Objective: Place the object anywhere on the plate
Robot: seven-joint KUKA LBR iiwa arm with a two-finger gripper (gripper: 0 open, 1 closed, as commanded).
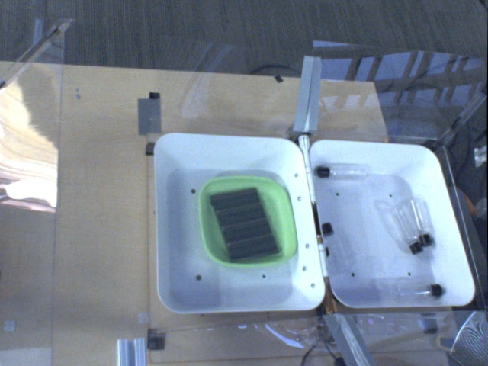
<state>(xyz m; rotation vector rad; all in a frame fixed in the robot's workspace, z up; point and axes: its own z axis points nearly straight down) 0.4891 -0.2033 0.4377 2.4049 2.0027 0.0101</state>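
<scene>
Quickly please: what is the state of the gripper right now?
Gripper: its state cannot be told.
The dark block lies on the green plate, with nothing gripping it.

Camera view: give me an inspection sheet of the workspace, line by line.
Surface: tan bench bearing two white bins side by side.
Job's things: green plate in the left bin, a dark ridged block lying on it.
Clutter: clear vials with black caps in the right bin, one near the top, two at right, one at the bottom.
Grippers: nothing seen.
Cables: dark cable under the bins' front edge.
Surroundings: dark carpet beyond the bench.
</scene>
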